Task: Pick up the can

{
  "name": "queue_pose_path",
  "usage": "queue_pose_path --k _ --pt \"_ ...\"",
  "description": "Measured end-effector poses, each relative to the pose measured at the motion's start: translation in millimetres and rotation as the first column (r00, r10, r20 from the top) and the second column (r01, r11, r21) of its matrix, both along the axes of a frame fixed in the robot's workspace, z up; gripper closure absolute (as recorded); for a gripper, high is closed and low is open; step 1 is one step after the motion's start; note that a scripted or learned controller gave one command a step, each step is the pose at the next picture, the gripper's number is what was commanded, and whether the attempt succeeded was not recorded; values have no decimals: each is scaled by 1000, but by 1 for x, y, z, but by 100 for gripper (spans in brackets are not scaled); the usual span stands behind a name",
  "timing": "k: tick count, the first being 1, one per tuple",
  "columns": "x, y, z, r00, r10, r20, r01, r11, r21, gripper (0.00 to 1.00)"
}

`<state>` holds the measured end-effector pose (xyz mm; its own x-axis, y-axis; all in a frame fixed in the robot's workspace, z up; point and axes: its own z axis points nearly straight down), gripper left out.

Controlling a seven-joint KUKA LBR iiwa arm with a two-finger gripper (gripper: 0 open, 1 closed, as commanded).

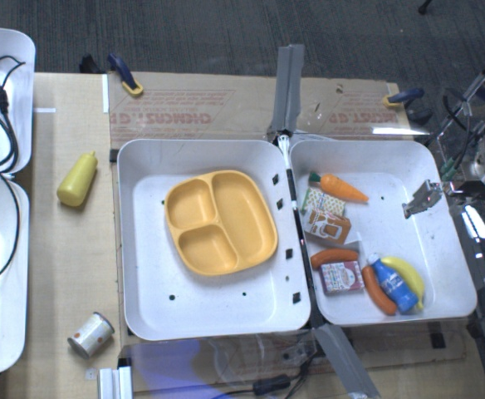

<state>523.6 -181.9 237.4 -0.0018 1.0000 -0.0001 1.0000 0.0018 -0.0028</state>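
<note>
A: Can — where is it?

B: On the surface, lying on its side outside both bins, near the lower left corner of the left bin. A short metal cylinder with a pale label carrying a small red mark; no words on it are legible.

A: Any writing that can be read at all?

B: Red print on the cardboard behind the bins, upside down from here and too faint to read with confidence. The small cartons in the right bin have printed fronts, but the text is too small.

A: What lies around the can?

B: A yellow squeeze bottle on the surface farther back. In the left bin, a yellow three-compartment plate, smooth plastic with rounded corners. The right bin holds a carrot, sausages, a blue bottle and a banana.

A: And the end effector?

B: Over the right bin's right side, well apart from the can. Whether it is apart or together, I cannot tell.
</note>
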Motion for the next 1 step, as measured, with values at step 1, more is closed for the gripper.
queue_pose_path --k 1 --pt "-6 54 -111 941 -337 -2 337 941 -1 0"
